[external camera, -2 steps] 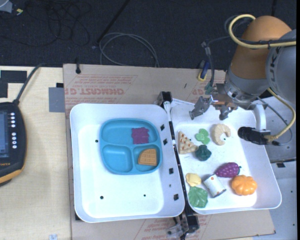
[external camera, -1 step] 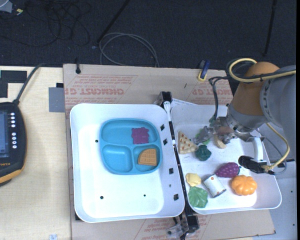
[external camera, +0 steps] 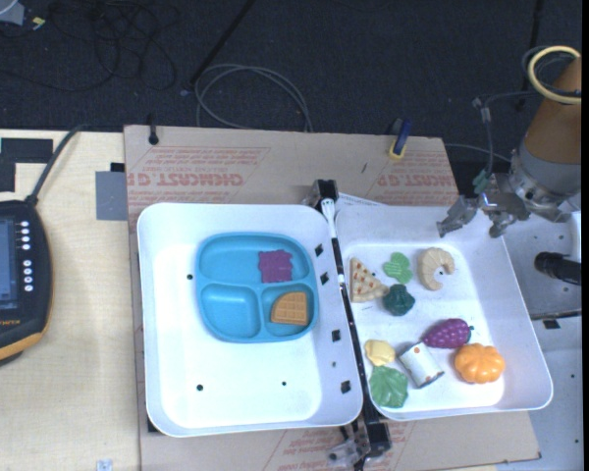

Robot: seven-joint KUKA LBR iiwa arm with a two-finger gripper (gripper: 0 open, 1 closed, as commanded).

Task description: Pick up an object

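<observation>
1. You see the arm (external camera: 550,135) reaching in past the right bin's (external camera: 515,292) far right corner, wrist angled down.
2. Your gripper (external camera: 478,222) hovers over that bin's far rim, jaws spread, holding nothing.
3. The nearest object, a croissant (external camera: 435,267), lies inside the bin, just short of the gripper.

Two bins sitting side by side mid-frame, divided tray (external camera: 238,302) lying in the left bin (external camera: 172,361), toy foods crowding the right bin (external camera: 515,292), gripper (external camera: 477,216) hovering over its upper right edge, pendant (external camera: 5,273) lying at far left
</observation>
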